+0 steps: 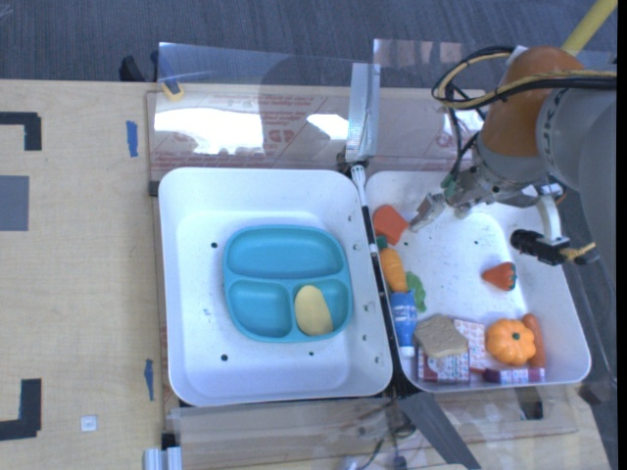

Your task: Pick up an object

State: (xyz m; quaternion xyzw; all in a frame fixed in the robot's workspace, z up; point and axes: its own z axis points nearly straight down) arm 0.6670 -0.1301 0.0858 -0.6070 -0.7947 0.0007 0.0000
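My gripper [425, 211] reaches into the right bin [573, 311] at its upper left, low over the white floor. It hangs just right of an orange-red toy [388, 221] lying against the bin's left wall, and nothing shows in its grasp. Below that toy lie a carrot [393, 267] with a green top and a blue tube [403, 321]. A strawberry [500, 276] sits alone at mid right. Along the front edge are a bread slice [442, 336], a red patterned box [453, 366] and a small pumpkin [511, 341].
The left bin [186, 262] bears a blue divided plate [279, 253] with a yellow oval object [313, 309] in its lower right compartment. The grey arm and its orange band [524, 96] cover the right bin's back right corner. Clear panels stand behind both bins.
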